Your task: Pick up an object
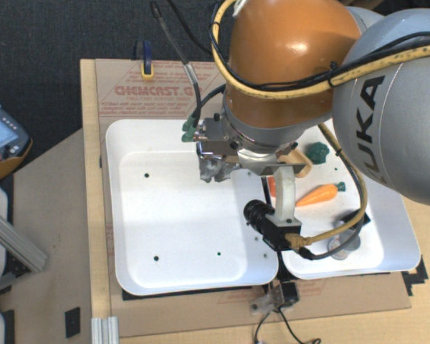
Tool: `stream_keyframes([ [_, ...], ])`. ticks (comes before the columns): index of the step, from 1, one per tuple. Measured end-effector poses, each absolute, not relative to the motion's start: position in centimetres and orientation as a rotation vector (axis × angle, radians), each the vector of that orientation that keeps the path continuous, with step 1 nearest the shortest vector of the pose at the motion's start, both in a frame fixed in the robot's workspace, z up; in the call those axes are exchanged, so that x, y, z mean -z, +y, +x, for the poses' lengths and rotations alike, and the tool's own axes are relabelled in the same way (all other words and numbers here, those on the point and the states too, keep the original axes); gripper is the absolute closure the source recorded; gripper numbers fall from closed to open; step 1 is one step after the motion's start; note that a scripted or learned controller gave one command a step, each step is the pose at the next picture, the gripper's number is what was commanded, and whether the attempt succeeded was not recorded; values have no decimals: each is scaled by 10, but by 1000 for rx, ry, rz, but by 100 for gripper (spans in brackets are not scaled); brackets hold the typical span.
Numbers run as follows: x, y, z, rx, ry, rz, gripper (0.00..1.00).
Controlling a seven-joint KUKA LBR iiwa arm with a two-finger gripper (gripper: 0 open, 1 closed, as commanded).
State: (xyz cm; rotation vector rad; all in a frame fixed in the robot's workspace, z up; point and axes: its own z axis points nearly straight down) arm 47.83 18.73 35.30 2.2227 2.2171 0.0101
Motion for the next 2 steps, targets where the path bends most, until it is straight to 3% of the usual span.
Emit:
stream_keyframes([
  [1, -359, 189, 480, -3, 2220, 2222, 100],
  [2, -325, 114, 479, 11, 2214, 2232, 100],
])
